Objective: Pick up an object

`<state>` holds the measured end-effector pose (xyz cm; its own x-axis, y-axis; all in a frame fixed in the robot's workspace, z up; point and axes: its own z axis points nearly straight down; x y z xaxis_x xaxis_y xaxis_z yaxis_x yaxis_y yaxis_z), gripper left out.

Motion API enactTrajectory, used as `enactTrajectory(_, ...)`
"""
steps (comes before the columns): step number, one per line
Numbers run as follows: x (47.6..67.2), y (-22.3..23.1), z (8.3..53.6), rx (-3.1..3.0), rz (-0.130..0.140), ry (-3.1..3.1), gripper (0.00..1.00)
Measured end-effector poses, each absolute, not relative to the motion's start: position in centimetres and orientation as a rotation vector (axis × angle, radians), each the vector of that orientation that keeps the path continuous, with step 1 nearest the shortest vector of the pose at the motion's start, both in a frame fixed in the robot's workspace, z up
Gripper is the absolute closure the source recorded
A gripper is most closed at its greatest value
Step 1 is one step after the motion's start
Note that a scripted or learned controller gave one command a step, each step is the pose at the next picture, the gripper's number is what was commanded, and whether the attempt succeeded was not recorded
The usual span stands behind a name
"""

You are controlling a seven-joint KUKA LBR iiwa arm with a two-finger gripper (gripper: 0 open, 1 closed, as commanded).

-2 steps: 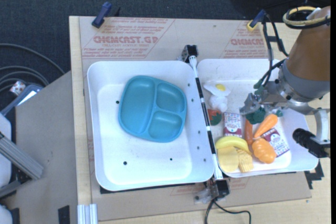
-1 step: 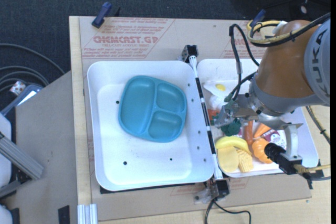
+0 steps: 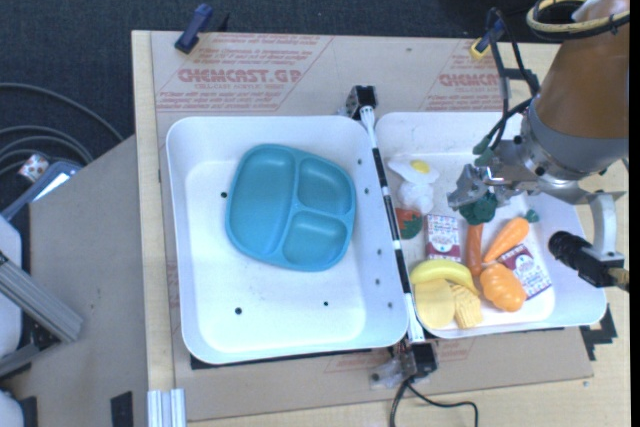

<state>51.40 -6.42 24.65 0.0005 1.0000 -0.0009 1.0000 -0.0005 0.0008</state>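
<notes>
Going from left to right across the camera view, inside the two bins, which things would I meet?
Blue divided plate in the left bin → fried egg → small carton → gripper → orange carrot, these in the right bin.

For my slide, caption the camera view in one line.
KUKA arm's tool hovers over the right bin of toy food, above a carrot; a blue divided plate lies in the left bin.
</notes>
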Motion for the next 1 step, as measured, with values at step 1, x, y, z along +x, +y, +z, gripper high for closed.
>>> enactTrajectory(1,47.89,-5.69,25.91,2.224,-0.002,2.224,1.00)
